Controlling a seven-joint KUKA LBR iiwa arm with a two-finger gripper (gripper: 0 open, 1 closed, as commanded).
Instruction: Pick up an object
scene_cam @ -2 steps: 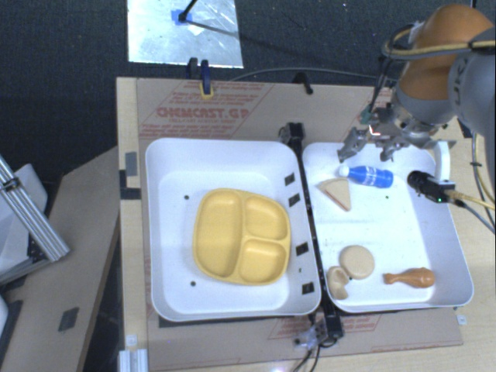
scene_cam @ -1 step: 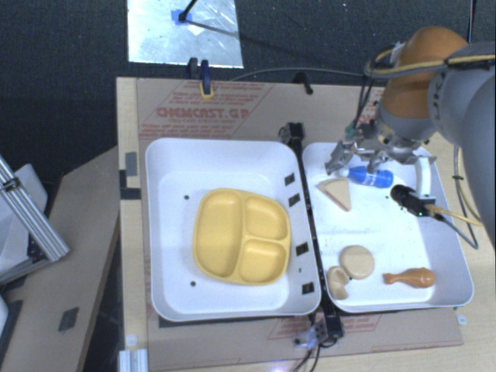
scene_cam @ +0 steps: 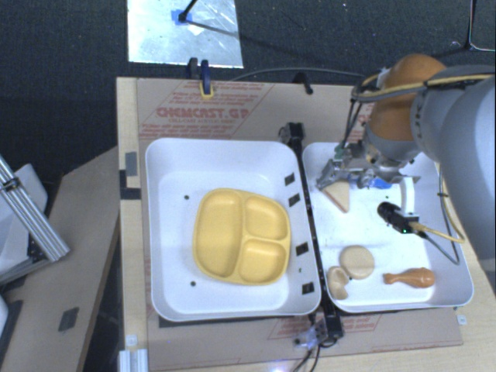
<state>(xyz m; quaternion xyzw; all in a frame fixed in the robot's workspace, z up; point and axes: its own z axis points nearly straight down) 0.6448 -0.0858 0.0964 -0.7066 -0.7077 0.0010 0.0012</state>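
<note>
Two white bins (scene_cam: pixel 170 231) are sitting on a cardboard sheet (scene_cam: pixel 232 103) reading "CHEMCAST GP", dark carpet (scene_cam: pixel 62 37) behind. Gripper (scene_cam: pixel 345 173) is hovering over a wedge (scene_cam: pixel 338 198); can't tell its opening.

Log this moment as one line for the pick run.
hand: over right bin, at tan wedge | grasp: not visible | round piece, drumstick: untouched | left bin: yellow divided plate
</note>
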